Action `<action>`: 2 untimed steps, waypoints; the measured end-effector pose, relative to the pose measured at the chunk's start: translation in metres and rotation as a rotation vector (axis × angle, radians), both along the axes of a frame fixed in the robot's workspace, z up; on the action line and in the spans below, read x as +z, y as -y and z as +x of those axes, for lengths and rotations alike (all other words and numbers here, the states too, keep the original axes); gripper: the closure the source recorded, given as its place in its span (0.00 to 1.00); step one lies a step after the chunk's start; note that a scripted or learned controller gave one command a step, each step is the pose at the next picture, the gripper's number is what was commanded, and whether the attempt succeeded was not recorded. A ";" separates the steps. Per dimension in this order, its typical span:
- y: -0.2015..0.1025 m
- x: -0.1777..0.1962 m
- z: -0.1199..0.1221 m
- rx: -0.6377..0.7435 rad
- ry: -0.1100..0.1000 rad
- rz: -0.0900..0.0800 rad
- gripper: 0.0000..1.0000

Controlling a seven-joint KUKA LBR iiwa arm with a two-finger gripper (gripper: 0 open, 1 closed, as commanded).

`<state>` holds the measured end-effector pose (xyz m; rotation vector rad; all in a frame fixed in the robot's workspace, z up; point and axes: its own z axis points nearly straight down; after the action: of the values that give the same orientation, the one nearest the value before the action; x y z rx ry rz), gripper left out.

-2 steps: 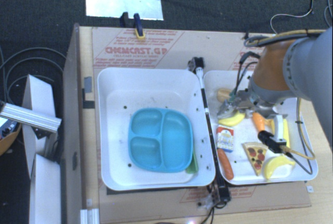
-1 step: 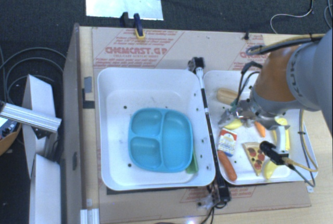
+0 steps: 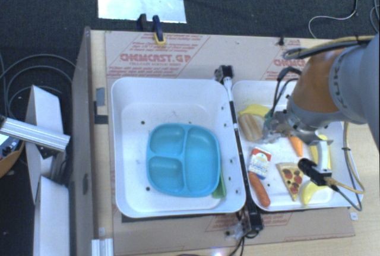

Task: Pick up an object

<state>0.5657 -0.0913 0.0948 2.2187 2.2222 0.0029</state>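
**benchwatcher:** So what are you going for here, and how do you not flub it?

**me:** My pincer is down in the right bin, right beside the bread roll and just below a yellow piece. I reckon the roll is the target. Best bet is to come straight down, centred over its width, and only close once I'm low enough to straddle it. It sits close to the wall between the bins, so I'd keep off that side or I'll just shove it along.

**benchwatcher:** Got hold of anything yet?

**me:** Honestly can't tell. My wrist hides that part, so whether I'm wide or narrow is anyone's guess.

**benchwatcher:** How's the arm sitting?

**me:** Reaching in from the right, orange band above the bin's far end, wrist tipped down and leftward. The carrot, small carton, sausage and pizza slice lie nearer the front. The blue tray sits in the left bin, well apart from me.
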 end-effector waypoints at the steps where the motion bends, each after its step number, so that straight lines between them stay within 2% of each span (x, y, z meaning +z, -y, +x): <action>1: 0.000 0.000 0.000 0.000 -0.001 0.000 0.00; 2: -0.005 -0.010 0.072 0.005 0.005 -0.001 0.00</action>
<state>0.6381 -0.0864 0.0845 2.2104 2.2246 0.0068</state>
